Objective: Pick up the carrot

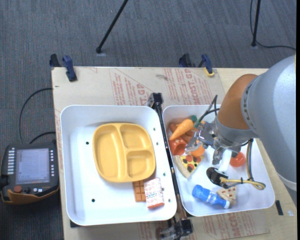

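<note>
The carrot [182,128], orange with a green top, lies tilted in the far left part of the right bin [267,184]. My gripper [199,142] hangs low over the bin just right of and slightly nearer than the carrot, above a cluster of toy food. The grey wrist with its orange band covers the bin's far right part. Nothing can be made out in the gripper's hold.
Around the gripper lie a red piece [177,146], a pizza slice [188,164], a red-orange piece [237,159], a blue bottle [207,194] and a waffle-like piece [229,194]. The left bin [77,184] holds a yellow divided plate [124,151], a chocolate bar [138,190] and a small packet [154,193].
</note>
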